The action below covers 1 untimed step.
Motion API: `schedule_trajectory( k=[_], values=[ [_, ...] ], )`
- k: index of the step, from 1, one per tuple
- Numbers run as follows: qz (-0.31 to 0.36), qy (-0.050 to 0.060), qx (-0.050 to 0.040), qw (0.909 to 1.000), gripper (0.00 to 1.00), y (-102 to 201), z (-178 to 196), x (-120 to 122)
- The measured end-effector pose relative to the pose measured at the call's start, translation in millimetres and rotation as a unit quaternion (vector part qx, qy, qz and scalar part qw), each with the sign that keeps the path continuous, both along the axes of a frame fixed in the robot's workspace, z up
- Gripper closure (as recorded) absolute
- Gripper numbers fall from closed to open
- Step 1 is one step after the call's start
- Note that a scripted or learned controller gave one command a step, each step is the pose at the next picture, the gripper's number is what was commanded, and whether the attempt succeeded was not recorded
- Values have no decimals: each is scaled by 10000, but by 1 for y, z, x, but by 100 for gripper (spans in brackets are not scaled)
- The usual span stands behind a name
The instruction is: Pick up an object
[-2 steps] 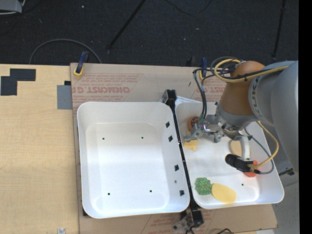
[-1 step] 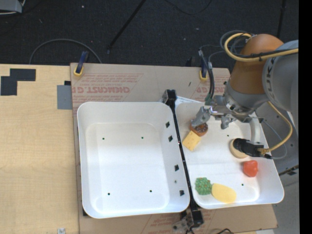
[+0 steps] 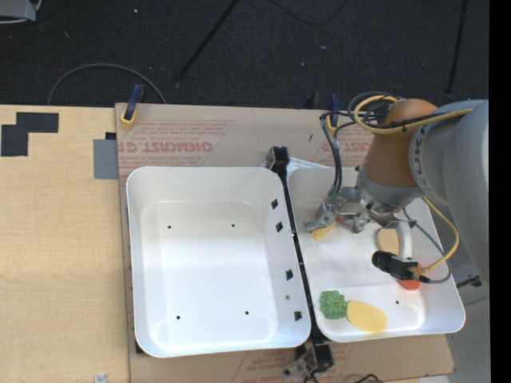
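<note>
Nearest in the right bin (image 3: pixel 447 321): a yellow piece (image 3: pixel 366 316) beside a green lump (image 3: pixel 333 304). Farther up, my gripper (image 3: pixel 326 223) hangs low, pinching a small yellow object (image 3: pixel 320 232) between its fingers by the divider.

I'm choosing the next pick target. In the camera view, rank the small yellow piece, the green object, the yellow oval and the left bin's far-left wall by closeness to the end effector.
1. Small yellow piece: right at the end effector, by the divider.
2. Green object: right bin, near its front edge.
3. Yellow oval: just right of the green object, slightly farther.
4. Left bin's far-left wall: across the other bin.
</note>
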<state>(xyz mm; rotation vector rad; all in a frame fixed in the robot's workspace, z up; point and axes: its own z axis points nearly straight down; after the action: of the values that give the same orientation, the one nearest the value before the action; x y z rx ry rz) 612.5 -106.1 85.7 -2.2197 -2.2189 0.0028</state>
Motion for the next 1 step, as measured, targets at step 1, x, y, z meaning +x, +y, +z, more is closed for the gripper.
schedule_trajectory(
  k=[1],
  values=[
    [-3,10,1,10000,0,-1,0,13]
  ],
)
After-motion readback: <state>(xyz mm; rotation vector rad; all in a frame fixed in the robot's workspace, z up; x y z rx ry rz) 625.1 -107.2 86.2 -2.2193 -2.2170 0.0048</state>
